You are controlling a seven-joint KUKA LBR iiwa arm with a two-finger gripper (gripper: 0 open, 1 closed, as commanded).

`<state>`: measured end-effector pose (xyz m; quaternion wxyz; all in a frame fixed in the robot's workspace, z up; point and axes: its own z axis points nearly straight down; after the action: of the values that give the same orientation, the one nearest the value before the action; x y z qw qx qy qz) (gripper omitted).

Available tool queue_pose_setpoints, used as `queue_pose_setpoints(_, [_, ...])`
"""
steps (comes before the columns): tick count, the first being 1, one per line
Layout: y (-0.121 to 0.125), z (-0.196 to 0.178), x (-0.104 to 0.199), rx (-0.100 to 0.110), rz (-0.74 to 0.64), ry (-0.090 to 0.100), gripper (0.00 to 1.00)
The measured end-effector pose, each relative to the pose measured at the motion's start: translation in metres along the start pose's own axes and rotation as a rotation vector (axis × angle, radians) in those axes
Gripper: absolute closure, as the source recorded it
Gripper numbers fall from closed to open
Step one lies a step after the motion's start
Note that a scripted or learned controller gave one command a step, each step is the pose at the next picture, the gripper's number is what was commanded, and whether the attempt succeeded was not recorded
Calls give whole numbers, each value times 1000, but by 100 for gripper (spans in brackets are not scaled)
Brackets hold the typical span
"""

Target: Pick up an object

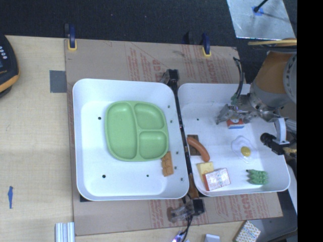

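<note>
In the right bin's (202,97) upper half, the jaws (233,116) are hanging low over the white floor, arm (275,82) reaching in from the right. Can't tell whether they're open or closed; nothing is showing between them. A small red-and-blue item (235,124) is sitting just below the jaws; contact unclear. Nearer the front, a clear cup with a yellow bit (244,149) is lying in mid-bin. A green toy (257,176) is resting at the front right corner. A sausage (198,147) is lying by the left wall, with a yellow block (204,168) and a red-and-white packet (217,179) just in front of it. In the left bin (83,135), a green divided plate (136,130) is sitting centrally and an orange wafer (166,164) is lying near its front right edge. Both bins are sitting on cardboard (126,59) over the surface (33,135).
</note>
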<state>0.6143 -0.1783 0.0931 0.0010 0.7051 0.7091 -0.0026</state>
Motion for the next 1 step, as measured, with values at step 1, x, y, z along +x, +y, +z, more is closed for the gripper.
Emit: queue_pose_setpoints(1, [-1,-11,0,2,-1,3,100])
